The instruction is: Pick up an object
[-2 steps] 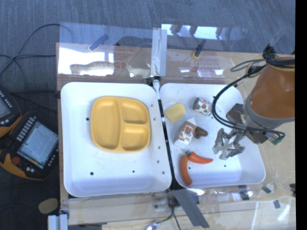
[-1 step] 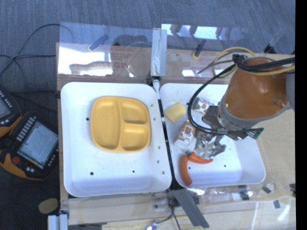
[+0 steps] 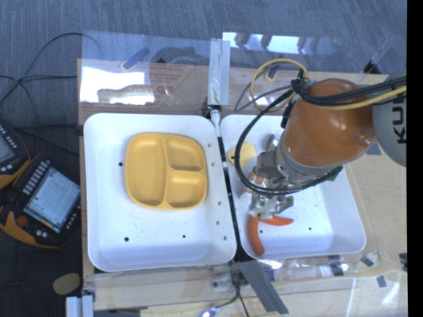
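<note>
In the right bin point(image 3: 330, 236), my gripper point(image 3: 266, 207) hangs low over the bin floor under the orange wrist band. An orange carrot-like piece point(image 3: 255, 236) lies just below it near the bin's front left, with a red-orange strip point(image 3: 277, 221) beside the gripper tip. A pale yellow object point(image 3: 242, 155) rests at the bin's left wall, partly hidden behind the arm. The wrist blocks my view of the gripper's tip, so nothing shows as held.
The left bin point(image 3: 106, 236) holds a yellow three-compartment plate point(image 3: 166, 170). A raised divider point(image 3: 225, 177) separates the bins. Black and yellow cables point(image 3: 274, 68) loop above the arm. A handheld pendant point(image 3: 39, 197) lies off the bench at left.
</note>
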Tool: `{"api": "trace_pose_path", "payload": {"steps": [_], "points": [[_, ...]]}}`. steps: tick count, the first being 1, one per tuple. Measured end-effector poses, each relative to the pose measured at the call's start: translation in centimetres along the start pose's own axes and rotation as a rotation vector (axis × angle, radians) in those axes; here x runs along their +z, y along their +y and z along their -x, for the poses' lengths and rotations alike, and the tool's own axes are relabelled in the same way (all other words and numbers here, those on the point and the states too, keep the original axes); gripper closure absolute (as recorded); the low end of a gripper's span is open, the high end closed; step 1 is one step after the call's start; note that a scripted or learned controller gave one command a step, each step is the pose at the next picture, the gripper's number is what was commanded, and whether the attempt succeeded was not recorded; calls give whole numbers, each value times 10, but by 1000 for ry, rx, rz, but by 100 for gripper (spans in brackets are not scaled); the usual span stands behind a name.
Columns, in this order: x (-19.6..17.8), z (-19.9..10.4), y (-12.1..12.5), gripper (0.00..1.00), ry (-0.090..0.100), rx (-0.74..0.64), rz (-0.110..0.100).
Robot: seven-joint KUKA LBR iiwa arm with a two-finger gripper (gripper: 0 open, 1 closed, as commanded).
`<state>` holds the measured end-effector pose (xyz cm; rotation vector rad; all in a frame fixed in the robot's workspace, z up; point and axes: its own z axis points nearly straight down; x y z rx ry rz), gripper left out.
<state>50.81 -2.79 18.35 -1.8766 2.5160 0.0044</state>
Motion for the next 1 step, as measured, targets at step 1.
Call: {"api": "trace_pose_path", "payload": {"steps": [1], "points": [[0,8,28,100,0,-371,3]]}}
